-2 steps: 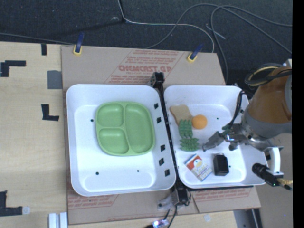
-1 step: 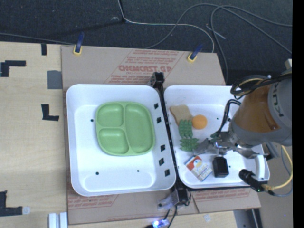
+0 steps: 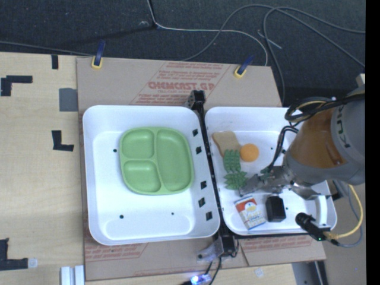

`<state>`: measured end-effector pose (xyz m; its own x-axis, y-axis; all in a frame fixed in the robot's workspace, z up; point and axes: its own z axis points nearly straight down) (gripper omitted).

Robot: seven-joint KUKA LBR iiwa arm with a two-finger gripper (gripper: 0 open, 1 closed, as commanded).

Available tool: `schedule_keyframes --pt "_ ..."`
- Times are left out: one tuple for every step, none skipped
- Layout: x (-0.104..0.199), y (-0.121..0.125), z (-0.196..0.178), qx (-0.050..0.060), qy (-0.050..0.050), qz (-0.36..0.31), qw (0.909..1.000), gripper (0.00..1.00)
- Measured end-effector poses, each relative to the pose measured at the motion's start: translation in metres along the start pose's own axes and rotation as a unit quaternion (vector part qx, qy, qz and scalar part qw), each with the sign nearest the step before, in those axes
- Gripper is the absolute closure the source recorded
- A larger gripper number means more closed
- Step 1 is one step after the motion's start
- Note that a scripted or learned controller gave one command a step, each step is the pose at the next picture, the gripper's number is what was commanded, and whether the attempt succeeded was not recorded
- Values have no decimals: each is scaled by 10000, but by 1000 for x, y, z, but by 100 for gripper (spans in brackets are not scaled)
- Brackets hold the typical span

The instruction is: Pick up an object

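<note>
Hovering beside green leafy toy [image 3: 234, 171], hand [image 3: 256, 181] in right bin [image 3: 237, 115].

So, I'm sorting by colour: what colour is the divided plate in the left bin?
Light green; the divided plate shows clearly in the camera view.

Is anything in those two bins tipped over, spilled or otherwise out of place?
Nothing stands out. The green divided plate lies flat in the left bin; the orange ball, tan block, green plant piece and small carton lie loose, unspilled, in the right bin.

Red print "CHEMCAST GP" runs across the cardboard sheet [image 3: 178, 85].
</note>
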<state>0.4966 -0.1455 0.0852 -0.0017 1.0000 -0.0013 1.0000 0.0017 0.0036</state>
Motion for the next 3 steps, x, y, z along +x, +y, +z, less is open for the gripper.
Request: schedule_keyframes --pt "-1 0 -11 -4 -8 2 10000 100" --pt "0 6 -54 8 6 1 10000 100" --pt "0 6 -96 3 4 1 10000 100"
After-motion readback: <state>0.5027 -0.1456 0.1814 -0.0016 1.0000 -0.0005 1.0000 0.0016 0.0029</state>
